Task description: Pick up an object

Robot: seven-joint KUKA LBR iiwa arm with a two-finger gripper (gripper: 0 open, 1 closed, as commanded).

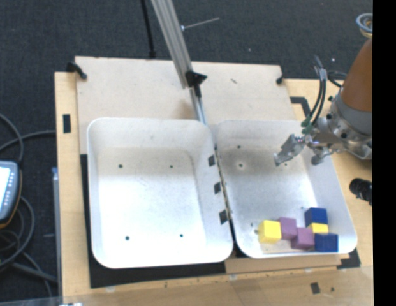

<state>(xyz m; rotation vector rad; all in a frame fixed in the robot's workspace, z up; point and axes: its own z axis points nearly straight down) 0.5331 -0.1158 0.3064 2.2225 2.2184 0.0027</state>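
Yellow, purple, blue blocks (pixel 298 231) clustered in right bin (pixel 261 190) corner; my pincer (pixel 302 150) above, spread open, holding nothing.

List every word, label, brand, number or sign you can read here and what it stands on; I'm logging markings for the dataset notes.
No text can be read in this view.
The small lit screen of the grey handheld device at the left edge: too blurred to read.
The yellow, purple and blue blocks in the right-hand shallow white bin: no markings visible.
The grey two-finger gripper: no label visible.
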